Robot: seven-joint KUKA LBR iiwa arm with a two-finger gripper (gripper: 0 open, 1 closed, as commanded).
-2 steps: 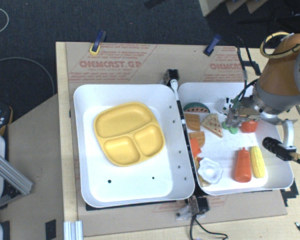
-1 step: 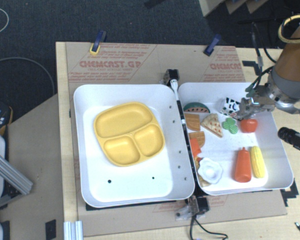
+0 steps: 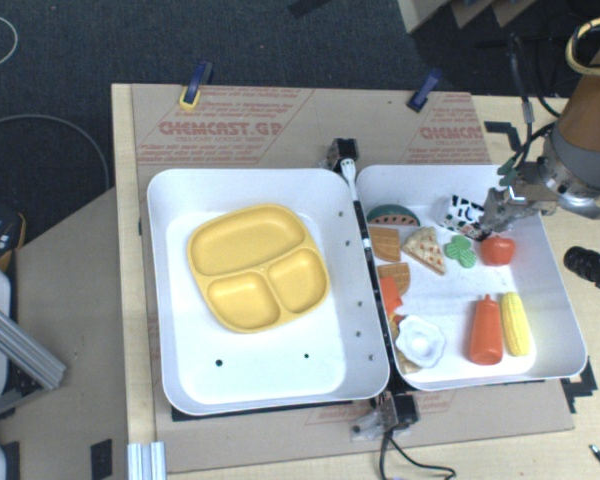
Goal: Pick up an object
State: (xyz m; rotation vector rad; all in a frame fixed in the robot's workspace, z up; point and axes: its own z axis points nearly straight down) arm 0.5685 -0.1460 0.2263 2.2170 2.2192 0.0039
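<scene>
My gripper (image 3: pixel 494 220) hangs over the far right part of the right bin (image 3: pixel 558 286). It is just above a red tomato (image 3: pixel 499 252) and beside a black-and-white cow toy (image 3: pixel 464 210). A green broccoli piece (image 3: pixel 462 253) lies to the left of the tomato. Further left are a pizza slice (image 3: pixel 427 251), a toast piece (image 3: pixel 384 242) and a watermelon slice (image 3: pixel 392 214). Nearer the front lie a red ketchup bottle (image 3: pixel 486 331), a yellow corn cob (image 3: pixel 516 323), a fried egg (image 3: pixel 420 340) and an orange piece (image 3: pixel 390 294).
The left bin (image 3: pixel 180 358) holds a yellow divided plate (image 3: pixel 258 266). A black divider with clamps (image 3: pixel 364 258) runs between the two bins. The arm's grey wrist and orange band (image 3: pixel 585 133) reach in from the right, over the right bin's far corner.
</scene>
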